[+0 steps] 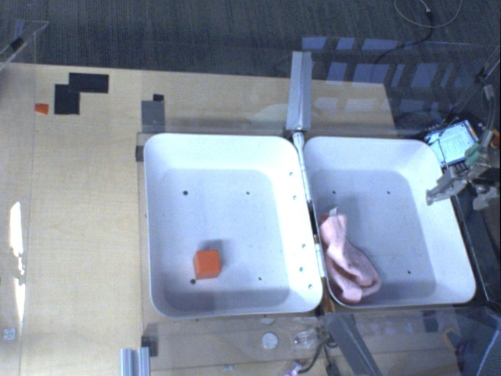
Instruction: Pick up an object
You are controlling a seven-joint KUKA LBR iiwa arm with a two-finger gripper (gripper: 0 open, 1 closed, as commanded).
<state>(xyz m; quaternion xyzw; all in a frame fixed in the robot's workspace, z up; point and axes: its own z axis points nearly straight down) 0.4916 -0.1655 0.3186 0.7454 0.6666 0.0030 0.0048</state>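
**Camera view: arm parked off to the right, nothing grabbed**

The gripper [448,188] sits over the right bin's [407,159] right rim; can't tell its state. Orange block [207,264] lies front-left in the left bin [211,151]. Pink cloth [347,258] is bunched against the right bin's left wall.

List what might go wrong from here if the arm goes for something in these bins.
1. The pink cloth lies against the right bin's left wall, beside the divider; a descent there may hit the wall.
2. The cloth is soft and crumpled, so a pinch may catch only a fold and slip.
3. The orange block sits in the left bin, far from the gripper at the right bin's right rim.
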